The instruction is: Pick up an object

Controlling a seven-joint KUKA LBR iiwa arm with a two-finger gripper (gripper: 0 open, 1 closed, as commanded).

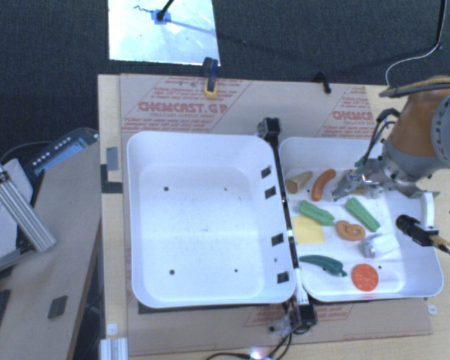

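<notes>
An orange sausage-shaped toy [323,184] is judged the likeliest object for picking, since it lies nearest the end effector [354,182], in the upper part of the right bin [427,276], toward the right of the frame; its long axis is set on a diagonal, the upper end pointing to the upper right and the lower end to the lower left; it is seen resting on the bin floor, apart from the metal tip just to its right. Whether the end effector is spread or closed cannot be told at this size, and nothing is seen held by it; it is positioned low over the bin, above a green pod-shaped piece [362,214] whose long axis runs from upper left to lower right. Other items are scattered in the same bin: a tan cone [298,180], a green pickle shape [316,214], a yellow square [310,231], an orange ring [350,231], a dark green curved piece [322,264], a red disc [365,277] and a white block [381,244]. The left bin [202,223] is set beside it on the counter [112,223]. The task is judged barely begun; an approach has been made, but no object has been gripped or lifted; closing and raising are left.
</notes>
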